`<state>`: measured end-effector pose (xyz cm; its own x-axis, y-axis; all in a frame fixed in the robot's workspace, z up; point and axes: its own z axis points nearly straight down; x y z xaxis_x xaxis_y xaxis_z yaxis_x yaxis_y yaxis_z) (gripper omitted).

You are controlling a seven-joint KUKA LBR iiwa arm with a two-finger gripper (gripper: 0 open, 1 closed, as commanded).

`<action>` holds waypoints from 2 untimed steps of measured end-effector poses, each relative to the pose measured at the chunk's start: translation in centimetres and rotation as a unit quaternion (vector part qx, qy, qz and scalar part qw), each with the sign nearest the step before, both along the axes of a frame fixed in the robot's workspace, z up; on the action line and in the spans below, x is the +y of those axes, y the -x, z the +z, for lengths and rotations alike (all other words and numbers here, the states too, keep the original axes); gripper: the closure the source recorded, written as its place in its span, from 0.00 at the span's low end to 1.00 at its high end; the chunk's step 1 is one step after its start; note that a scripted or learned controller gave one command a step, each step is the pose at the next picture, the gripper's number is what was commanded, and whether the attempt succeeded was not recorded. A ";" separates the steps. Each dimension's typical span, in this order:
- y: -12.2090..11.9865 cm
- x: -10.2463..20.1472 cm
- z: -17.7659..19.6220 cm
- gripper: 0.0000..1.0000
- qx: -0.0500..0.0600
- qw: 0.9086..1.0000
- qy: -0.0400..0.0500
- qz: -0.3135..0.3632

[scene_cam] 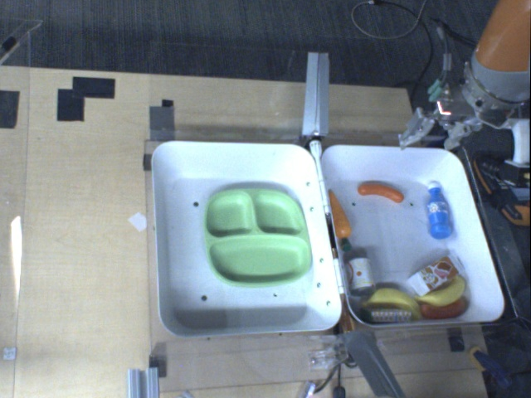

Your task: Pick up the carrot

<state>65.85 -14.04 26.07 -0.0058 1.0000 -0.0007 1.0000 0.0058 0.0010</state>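
Overhead, your gripper (433, 129) hangs at the upper right of the frame, jaws spread and holding nothing, just past the far rim of the right bin (475, 222); the carrot (338, 215) lies along that bin's left wall, near the frame's centre. Left of it, a green divided plate (257, 234) sits in the left bin (178, 247); a sausage (381, 191) and blue bottle (438, 213) lie right of the carrot.

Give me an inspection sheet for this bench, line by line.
Surface: wooden bench with two white bins, left bin and right bin.
Job's things: carrot lies along the right bin's left wall.
Clutter: green divided plate in the left bin; sausage, blue bottle, small jar, bananas, carton in the right bin.
Grippers: tool above the right bin's far rim, holding nothing.
Cables: cable looped on the dark floor.
Surroundings: black markers.
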 end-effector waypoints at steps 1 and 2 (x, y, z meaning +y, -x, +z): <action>2.0 2.2 -11.8 0.00 0.001 0.993 -0.001 -0.118; 1.8 2.4 -10.9 1.00 0.000 0.993 -0.001 -0.116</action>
